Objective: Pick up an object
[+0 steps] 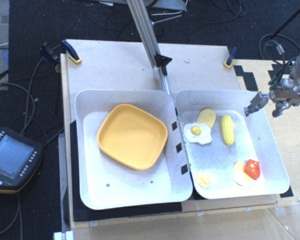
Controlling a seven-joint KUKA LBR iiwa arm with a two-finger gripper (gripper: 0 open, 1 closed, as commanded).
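Note:
In the right bin point(270, 149) lie a toy fried egg point(197, 133), a pale yellow round piece point(207, 117) touching it, a yellow corn cob point(227, 129), a red tomato-like piece point(252, 169) on a pale disc point(241, 174), and a small yellow bit point(203, 180). My gripper point(266, 106) hangs at the right bin's far right edge, above the rim, its two dark fingers spread apart with nothing between them. It is to the right of the corn cob and well apart from it.
The left bin point(85, 134) holds a large yellow square plate point(132, 135). A slanted metal pole point(146, 29) crosses the bench's back and ends between the bins. Clamps sit at the bench's far corners. A teach pendant point(10, 159) lies on the floor at left.

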